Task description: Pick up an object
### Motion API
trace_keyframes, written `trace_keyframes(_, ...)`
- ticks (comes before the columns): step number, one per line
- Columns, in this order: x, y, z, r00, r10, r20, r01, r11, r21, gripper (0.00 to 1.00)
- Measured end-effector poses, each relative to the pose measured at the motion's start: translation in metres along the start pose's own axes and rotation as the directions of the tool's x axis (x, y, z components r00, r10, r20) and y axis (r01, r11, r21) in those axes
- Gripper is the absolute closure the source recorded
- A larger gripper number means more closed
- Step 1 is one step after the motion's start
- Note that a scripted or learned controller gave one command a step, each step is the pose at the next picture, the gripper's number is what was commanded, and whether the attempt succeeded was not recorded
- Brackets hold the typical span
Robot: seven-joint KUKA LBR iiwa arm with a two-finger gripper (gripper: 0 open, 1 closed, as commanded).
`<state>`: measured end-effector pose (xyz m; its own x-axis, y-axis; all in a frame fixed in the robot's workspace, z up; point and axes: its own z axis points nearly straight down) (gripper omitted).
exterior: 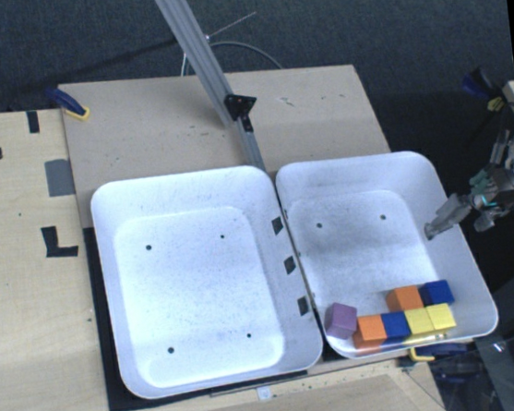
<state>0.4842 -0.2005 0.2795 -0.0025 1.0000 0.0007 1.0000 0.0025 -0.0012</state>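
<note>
Gripper (438,224): at the right bin's (441,188) right rim; grip state cannot be told.
Blocks (405,314): clustered in that bin's near corner, untouched.
Progress: nothing lifted yet; reach, grasp and lift remain.

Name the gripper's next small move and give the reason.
Probably bring the gripper toward the near corner of the right bin, over the blocks. It sits at that bin's right rim, apart from them, with nothing seen between its fingers.

The gripper (438,223) reaches in from the right edge, its tip pointing left and slightly down; its fingers look closed, though blurred.
</note>
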Motion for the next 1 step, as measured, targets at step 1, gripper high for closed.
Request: trace_keyframes(1, 0.0122, 0.0112, 0.0659, 1.0, 0.001, -0.001, -0.001, 1.0, 0.006, 0.0)
